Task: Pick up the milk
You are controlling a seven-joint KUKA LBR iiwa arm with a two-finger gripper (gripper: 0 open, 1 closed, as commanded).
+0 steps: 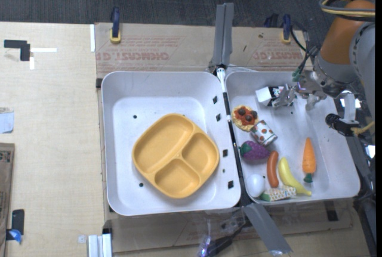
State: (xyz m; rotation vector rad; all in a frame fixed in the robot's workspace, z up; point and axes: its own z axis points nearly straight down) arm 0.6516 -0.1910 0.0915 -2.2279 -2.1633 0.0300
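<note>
**Milk carton at the gripper in the right bin**

The milk carton [264,95], small and white with a dark end, lies on its side at the far left of the right bin [334,157], just beside the gripper [285,98]. Whether it sits between the fingers cannot be told, nor how far the pincer is open.

By size: the bench [48,130] of pale wood carries a cardboard sheet [161,47] under both bins. The arm [349,41], grey with its orange band, reaches in over the right bin's far corner. The left bin [119,107] holds a yellow divided plate [175,155] with three compartments, lying flat near its middle.

In the right bin, nearer the camera than the carton, lie the smaller items: a carrot [308,157] towards the right, a banana [291,176] beside it, a red sausage [273,167] touching the banana's left, purple grapes [255,151], a small can [264,133] tipped over, a pizza slice [245,117] against the left wall, a corn cob [279,193] and a white egg [256,183] at the near edge.
</note>
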